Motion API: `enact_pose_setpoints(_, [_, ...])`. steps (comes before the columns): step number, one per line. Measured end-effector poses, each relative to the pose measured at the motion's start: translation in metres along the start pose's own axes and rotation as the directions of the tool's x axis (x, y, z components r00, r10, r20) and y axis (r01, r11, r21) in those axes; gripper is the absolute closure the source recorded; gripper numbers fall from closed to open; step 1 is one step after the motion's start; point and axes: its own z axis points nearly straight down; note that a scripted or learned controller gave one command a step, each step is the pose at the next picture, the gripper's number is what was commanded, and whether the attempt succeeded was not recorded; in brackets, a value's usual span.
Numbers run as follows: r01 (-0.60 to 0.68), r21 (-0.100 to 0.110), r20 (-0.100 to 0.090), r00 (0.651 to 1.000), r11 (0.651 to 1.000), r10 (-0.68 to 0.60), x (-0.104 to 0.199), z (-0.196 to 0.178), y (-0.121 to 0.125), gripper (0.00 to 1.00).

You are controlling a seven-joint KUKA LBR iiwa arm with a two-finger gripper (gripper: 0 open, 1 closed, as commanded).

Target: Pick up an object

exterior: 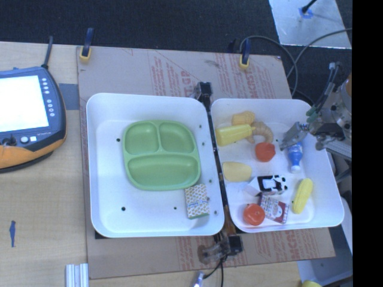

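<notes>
The right white bin (326, 220) holds several small things: a yellow block (233, 134), a croissant (264, 130), a red tomato (265, 152), a small blue-and-white bottle (294, 157), a pale lemon (237, 171), a black-and-white cow toy (272, 184), a corn cob (302, 195), a second red ball (254, 214) and a red packet (274, 209). My gripper (308, 137) hangs over the bin's right side, just above the blue bottle. Its fingers stand open, with nothing between them.
The left white bin (102, 178) carries a green divided plate (161, 154) and a small patterned carton (197, 201). A teach pendant (27, 115) lies on the bench at far left. Cables and clamps sit along the far edge of the bench.
</notes>
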Motion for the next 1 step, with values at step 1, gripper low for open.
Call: enact_pose_setpoints(1, [0.002,0.003,0.001,1.000,1.000,-0.002,0.0377,0.0908,0.0315,0.00])
